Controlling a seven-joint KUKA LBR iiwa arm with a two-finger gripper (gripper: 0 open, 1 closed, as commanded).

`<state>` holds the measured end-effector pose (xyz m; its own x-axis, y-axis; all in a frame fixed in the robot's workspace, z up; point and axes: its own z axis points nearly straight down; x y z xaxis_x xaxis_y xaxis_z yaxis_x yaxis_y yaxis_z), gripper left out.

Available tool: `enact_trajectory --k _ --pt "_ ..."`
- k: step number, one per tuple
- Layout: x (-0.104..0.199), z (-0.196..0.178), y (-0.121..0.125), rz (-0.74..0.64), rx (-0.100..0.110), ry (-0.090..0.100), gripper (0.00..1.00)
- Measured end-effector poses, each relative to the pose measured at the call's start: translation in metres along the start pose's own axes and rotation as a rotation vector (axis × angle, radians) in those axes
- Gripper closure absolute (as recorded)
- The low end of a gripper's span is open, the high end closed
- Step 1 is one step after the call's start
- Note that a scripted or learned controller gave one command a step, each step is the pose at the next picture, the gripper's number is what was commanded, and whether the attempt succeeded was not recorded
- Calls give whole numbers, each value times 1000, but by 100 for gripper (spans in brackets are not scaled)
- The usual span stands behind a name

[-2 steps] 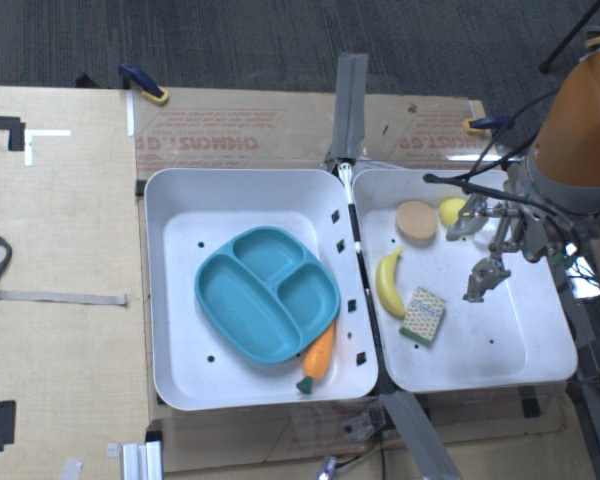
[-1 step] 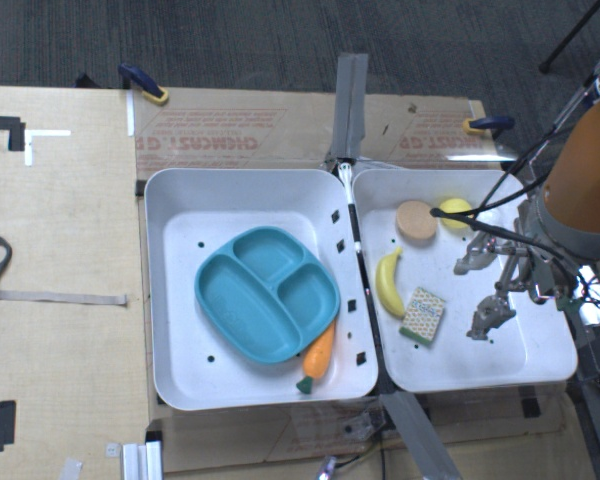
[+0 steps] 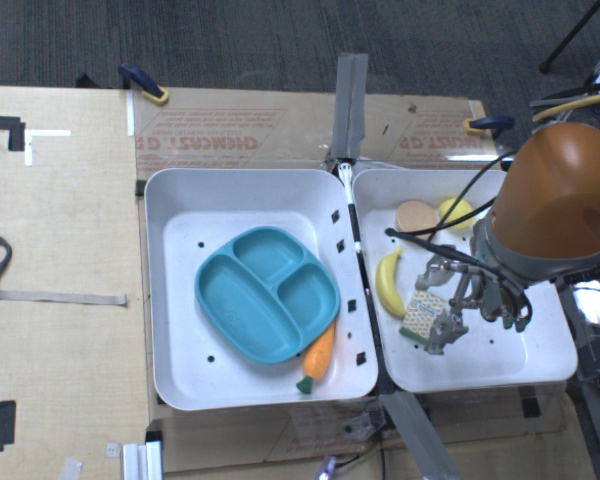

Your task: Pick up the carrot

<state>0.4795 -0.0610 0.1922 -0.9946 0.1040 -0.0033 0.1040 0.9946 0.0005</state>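
Orange carrot (image 3: 318,355) wedged against blue plate (image 3: 267,307) edge; banana (image 3: 388,282) beside my pincer (image 3: 442,336), grip state unclear.

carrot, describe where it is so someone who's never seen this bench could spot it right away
Of the two white bins, take the left bin, which holds a blue divided plate. The carrot lies at that plate's lower right edge, near the bin's front right corner. It is the small orange piece with a green stub at its lower end, unlike the yellow banana in the other bin.
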Motion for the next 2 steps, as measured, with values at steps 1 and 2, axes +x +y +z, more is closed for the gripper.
enact_trajectory --k 1,2 --pt "0 -2 -6 461 2 0 0" --pt "-1 -69 4 862 3 -1 0"
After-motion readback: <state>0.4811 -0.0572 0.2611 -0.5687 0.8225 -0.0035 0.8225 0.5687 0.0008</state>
